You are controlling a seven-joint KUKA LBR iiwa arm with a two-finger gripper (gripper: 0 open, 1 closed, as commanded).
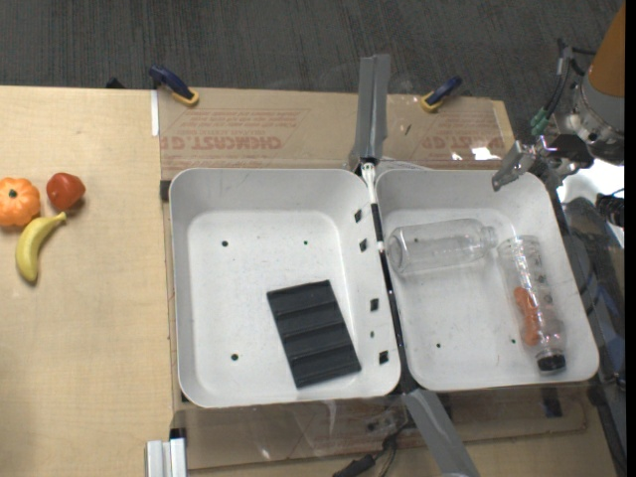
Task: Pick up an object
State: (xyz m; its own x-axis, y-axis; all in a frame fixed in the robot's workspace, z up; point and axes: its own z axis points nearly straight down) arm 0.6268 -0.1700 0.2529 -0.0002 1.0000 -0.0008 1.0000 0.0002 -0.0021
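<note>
- Where the bench [79, 366] runs bare wood at the far left, three pieces of fruit lie touching: one orange [17, 203], one red apple [66, 191] and one yellow banana [34, 245].
- Two white bins sit side by side; the left bin [199, 227] holds a single black ribbed block [313, 333], lying at a slant near its front wall.
- Two clamps, each with a blue handle and an orange tip, grip the brown cardboard behind the bins: one clamp [173, 83] at the left, the other clamp [439, 92] further right.
- Printing on the cardboard [238, 127] is upside down and reads roughly "CHEMCAST GP".
- The right bin [447, 366] holds two clear items: one empty plastic bottle [440, 244] lying on its side, and one clear tube [532, 303] with orange contents and a black cap, just beside it.
- The arm [608, 73] reaches in at the upper right, its tool [519, 165] hanging over the right bin's back right corner, above the rim and apart from both clear items.
- Whether the tool is clenched or released cannot be told; nothing shows between its tips.
</note>
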